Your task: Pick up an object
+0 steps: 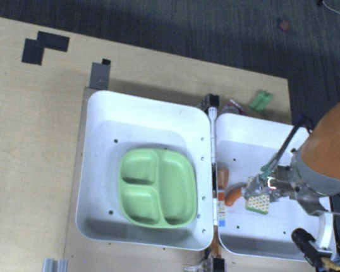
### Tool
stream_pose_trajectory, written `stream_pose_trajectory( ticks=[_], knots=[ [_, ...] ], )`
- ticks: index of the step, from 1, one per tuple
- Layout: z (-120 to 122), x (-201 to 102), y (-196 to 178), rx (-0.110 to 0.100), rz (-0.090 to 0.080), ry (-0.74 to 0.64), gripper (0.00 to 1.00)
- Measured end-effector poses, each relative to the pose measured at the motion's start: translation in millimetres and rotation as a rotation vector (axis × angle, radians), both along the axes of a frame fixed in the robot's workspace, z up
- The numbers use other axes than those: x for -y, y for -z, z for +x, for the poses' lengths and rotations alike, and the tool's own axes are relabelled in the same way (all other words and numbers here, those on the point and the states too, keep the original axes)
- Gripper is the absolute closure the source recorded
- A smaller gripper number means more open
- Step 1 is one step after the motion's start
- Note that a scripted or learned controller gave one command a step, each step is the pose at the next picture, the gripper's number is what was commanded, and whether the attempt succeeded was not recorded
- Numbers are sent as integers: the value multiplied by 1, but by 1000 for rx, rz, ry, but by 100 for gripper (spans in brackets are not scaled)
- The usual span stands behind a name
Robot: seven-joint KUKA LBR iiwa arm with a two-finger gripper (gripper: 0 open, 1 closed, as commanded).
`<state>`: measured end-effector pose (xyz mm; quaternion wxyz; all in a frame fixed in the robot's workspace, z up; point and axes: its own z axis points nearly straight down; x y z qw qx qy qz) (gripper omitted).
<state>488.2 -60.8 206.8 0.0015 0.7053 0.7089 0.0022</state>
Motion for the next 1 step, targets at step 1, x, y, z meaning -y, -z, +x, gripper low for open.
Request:
stream_pose_trajectory(
  ticks=[1],
  knots=[
    [-1, 18, 6, -3, -1, 3, 100]
  ],
)
